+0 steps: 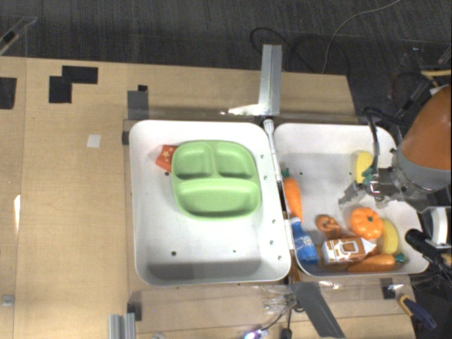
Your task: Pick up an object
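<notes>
The one camera sits fixed high above the bench (63,210) and looks down at a slant, so the far edge of the wood and the dark carpet (176,13) beyond lie at the top of the view. It stands far enough back to take in both white bins whole, the left bin (152,253) near the middle and the right bin (318,154) toward the right edge. The grey and orange arm (431,136) enters from the right side and is cut off by the frame.

Green tray (214,178) in white left bin (152,232); orange pumpkin (366,222), yellow banana (389,237), orange carrot (292,198), blue bottle (304,246); tan tabletop (63,210).
</notes>
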